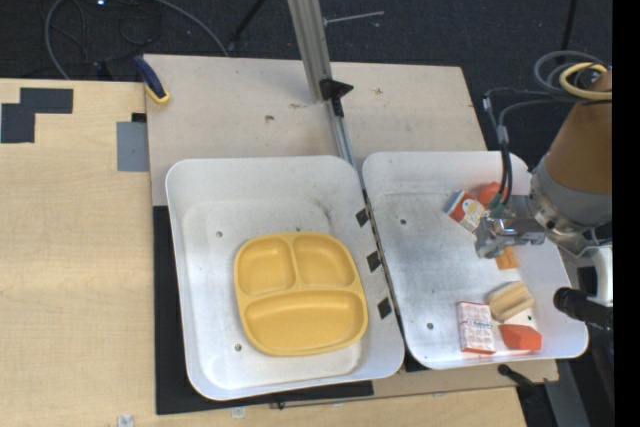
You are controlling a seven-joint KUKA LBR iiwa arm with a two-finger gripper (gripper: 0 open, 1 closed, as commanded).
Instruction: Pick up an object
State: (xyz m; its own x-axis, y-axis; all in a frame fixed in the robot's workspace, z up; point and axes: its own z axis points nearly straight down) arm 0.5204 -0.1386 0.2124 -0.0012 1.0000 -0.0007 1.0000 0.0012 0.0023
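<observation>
1. The metal claw (497, 237) hovers low in the right bin (420, 245); I cannot tell its opening or any hold.
2. Just beside it lies a red-and-white carton (470, 206).
3. Nearer, a tan wooden block (508, 299) touches a flat red packet (482, 329).
4. A glossy yellow divided plate (299, 293) sits in the left bin (200, 205).

Two white bins (200, 215) sit side by side. The left one carries one yellow divided plate (300, 293). The right bin (420, 245) carries four small things: one orange-and-white packet (468, 207), one tan block (509, 300), one pink-and-white packet (476, 327), one orange piece (520, 340).
</observation>
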